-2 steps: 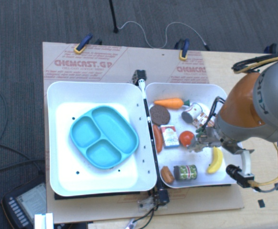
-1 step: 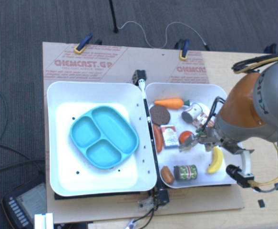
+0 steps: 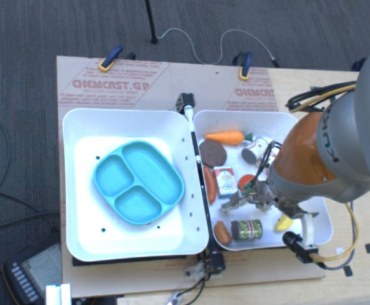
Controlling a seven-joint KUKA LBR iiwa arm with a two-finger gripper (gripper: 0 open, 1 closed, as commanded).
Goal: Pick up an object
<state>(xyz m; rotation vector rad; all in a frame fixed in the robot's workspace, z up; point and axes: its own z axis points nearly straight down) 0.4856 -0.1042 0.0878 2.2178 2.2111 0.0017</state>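
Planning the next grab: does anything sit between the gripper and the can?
Nothing visible does. The gripper hangs just above the can, which lies on its side in the right bin.

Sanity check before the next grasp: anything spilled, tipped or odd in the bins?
Nothing spilled or broken. The green-labelled can lies on its side at the right bin's front, next to a hot dog by the divider. The blue divided plate sits askew in the left bin. The gripper hovers above the clutter.
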